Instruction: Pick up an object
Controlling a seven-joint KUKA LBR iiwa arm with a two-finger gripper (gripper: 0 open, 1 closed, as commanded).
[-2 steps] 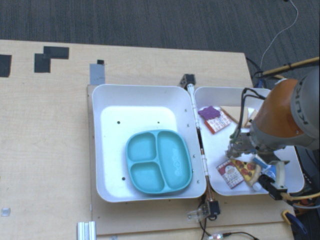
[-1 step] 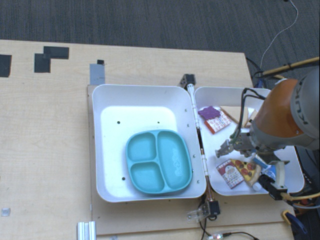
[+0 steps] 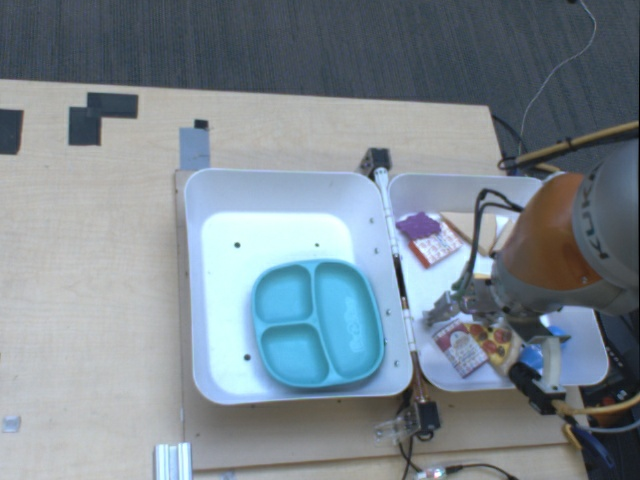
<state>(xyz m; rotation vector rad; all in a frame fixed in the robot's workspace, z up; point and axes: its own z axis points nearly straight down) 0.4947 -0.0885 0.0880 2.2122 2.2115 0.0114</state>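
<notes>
Now | gripper [image 3: 447,311] right bin | red packet [image 3: 463,346] just below

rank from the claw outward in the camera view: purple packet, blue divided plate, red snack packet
1. red snack packet, right bin, just beside the claw.
2. purple packet, same bin, toward its far end.
3. blue divided plate, left bin, across the divider.

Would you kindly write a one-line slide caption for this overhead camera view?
KUKA arm reaches into the right bin above small packets; a blue divided plate sits in the left bin.
</notes>
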